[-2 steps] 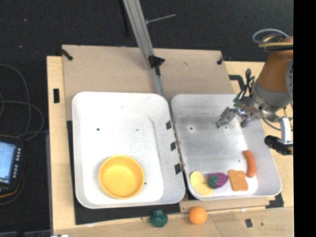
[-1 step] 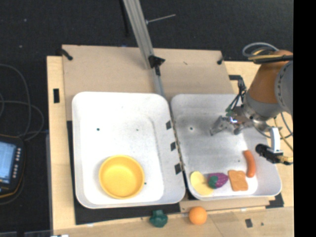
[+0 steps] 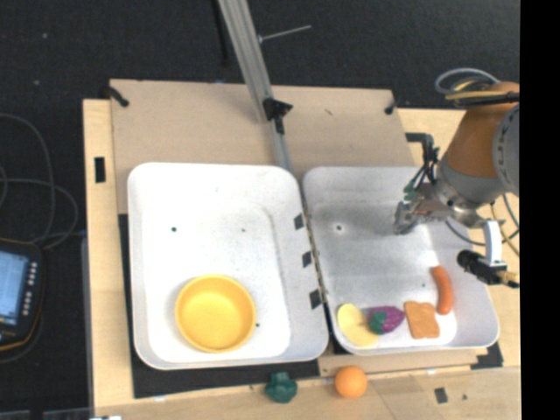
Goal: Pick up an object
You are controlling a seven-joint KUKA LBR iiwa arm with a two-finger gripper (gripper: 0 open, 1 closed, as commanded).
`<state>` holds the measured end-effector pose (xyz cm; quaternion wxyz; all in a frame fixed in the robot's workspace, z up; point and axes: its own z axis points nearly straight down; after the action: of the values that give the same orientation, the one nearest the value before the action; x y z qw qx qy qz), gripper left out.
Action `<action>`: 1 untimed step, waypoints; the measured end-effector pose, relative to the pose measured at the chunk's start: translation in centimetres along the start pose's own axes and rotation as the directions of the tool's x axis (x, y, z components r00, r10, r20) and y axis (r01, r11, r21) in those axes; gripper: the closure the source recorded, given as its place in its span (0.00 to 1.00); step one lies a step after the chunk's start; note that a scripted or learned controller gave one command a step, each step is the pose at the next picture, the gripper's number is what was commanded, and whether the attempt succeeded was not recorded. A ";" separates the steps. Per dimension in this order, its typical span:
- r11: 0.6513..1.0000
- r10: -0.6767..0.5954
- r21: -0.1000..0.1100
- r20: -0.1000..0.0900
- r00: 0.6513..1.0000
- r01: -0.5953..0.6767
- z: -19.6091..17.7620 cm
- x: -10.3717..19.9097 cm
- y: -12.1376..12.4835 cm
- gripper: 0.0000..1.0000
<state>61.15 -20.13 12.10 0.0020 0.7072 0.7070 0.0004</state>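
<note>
Hand (image 3: pixel 409 217), grip state indiscernible, hovers at right bin's (image 3: pixel 367 191) upper area. Orange sausage (image 3: pixel 444 289), lower right: likely light, rigid, smooth; grasp across its middle.

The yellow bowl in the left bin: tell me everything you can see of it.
The yellow bowl is round, shallow and plain, plastic by its look, with a slightly darker rim. It sits upright, open side up, with nothing visible inside, on the floor of the left bin, near its front edge. Nothing else touches it, and the gripper is far off over the right bin.
</note>
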 end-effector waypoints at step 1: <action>1.000 0.001 -0.003 0.000 1.000 -0.001 -5.0 -0.3 -0.8 1.00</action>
<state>60.35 -20.39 17.15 0.0032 0.7075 0.7067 0.0014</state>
